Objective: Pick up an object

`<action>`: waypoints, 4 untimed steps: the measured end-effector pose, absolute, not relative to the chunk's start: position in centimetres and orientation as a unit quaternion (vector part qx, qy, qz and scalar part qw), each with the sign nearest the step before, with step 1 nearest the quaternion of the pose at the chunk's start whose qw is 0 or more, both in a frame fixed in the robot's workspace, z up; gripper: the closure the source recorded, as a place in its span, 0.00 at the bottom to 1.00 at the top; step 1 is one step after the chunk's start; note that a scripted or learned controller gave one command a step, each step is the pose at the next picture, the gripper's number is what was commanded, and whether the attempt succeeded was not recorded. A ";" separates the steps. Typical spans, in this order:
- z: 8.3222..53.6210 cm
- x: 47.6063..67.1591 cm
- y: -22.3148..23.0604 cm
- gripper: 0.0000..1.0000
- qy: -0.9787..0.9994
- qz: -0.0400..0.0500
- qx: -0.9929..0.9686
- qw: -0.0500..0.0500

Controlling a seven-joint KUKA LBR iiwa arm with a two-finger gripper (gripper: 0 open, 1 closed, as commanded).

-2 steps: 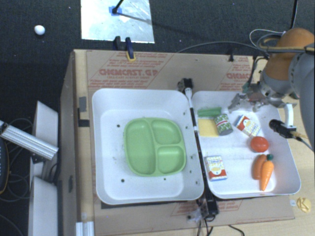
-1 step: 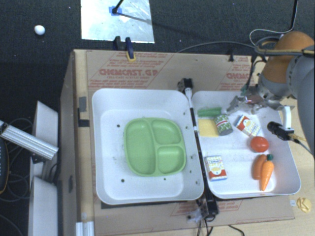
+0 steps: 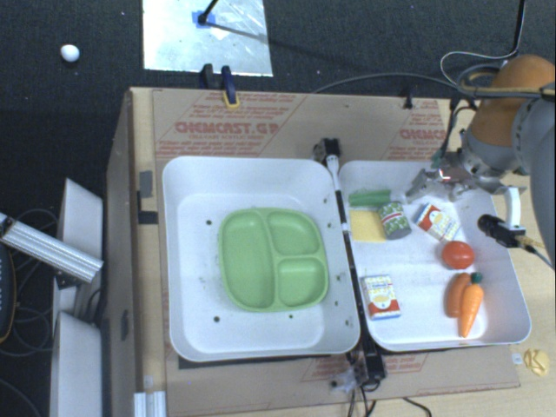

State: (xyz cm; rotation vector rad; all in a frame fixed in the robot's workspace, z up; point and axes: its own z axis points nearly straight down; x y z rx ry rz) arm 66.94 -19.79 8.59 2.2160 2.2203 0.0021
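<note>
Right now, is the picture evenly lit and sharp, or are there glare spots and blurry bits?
In the camera view, light falls fairly evenly on both white bins, with soft shadows; the shiny sheet on the floor beyond the bench glares bright; the green tray looks crisp enough, while the gripper and small packets are soft and grainy, their print unreadable.

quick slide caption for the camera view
KUKA gripper hovers over the right bin of toy groceries near a small carton; green divided plate sits in the left bin.
</note>
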 end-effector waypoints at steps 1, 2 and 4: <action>8.5 66.9 -18.4 0.00 0.709 0.000 0.706 0.001; 8.5 66.9 -19.0 0.00 0.708 0.000 0.706 0.002; 8.6 66.9 -19.4 0.00 0.708 0.001 0.707 0.002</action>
